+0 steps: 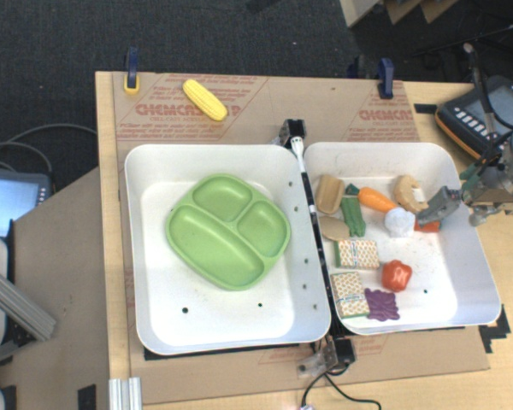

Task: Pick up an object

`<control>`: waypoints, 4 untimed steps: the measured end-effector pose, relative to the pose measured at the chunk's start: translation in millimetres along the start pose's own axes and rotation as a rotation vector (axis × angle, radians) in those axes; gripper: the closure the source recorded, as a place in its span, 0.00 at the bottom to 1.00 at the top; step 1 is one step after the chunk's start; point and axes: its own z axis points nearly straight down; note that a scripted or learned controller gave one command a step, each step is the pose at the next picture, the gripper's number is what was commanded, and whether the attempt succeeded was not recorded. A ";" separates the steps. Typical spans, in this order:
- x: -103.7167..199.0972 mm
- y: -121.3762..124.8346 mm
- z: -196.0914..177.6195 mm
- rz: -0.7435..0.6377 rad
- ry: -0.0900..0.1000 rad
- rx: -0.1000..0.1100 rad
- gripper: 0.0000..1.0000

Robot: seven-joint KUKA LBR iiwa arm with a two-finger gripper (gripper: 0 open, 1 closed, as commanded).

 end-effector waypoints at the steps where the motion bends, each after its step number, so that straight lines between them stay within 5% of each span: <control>1: 13.5 67.0 96.8 -0.003 0.002 0.004 0.00; 2: 6.3 100.6 196.1 0.000 0.001 -0.002 0.00; 3: 11.3 171.8 191.2 -0.007 -0.002 0.006 0.00; 4: 11.5 170.1 181.7 -0.003 0.000 0.003 1.00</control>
